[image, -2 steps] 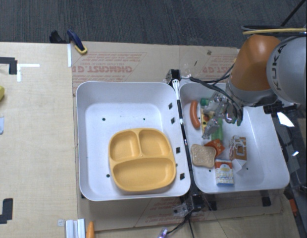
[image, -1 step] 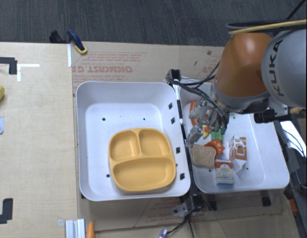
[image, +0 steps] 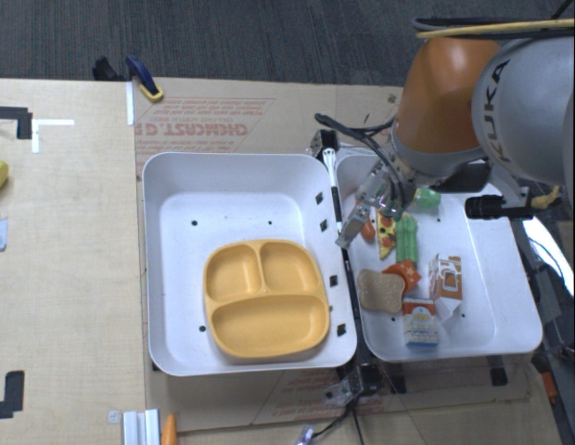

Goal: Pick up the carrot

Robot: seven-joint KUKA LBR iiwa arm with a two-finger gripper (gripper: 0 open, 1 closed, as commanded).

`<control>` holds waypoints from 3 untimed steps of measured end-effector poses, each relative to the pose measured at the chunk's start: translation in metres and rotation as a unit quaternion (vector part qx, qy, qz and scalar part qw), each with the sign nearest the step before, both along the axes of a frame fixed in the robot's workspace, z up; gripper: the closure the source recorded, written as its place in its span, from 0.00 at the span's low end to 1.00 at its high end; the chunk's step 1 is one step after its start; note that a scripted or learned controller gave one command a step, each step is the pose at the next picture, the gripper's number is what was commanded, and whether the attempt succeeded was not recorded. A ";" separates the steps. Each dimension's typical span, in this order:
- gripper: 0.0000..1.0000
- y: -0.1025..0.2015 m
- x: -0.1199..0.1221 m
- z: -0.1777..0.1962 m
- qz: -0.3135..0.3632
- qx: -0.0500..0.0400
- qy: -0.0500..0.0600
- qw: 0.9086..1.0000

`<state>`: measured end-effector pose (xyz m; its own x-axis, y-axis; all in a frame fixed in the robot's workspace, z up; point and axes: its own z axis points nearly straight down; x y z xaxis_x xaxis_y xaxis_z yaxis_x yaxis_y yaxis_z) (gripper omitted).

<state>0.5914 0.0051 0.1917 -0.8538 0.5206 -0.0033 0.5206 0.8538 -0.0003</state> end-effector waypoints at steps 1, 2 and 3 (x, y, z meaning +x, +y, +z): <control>0.00 0.062 -0.015 0.000 -0.023 0.000 0.001 1.000; 0.00 0.095 -0.079 -0.090 -0.048 0.001 0.002 0.999; 1.00 0.095 -0.081 -0.086 -0.048 0.000 0.006 0.999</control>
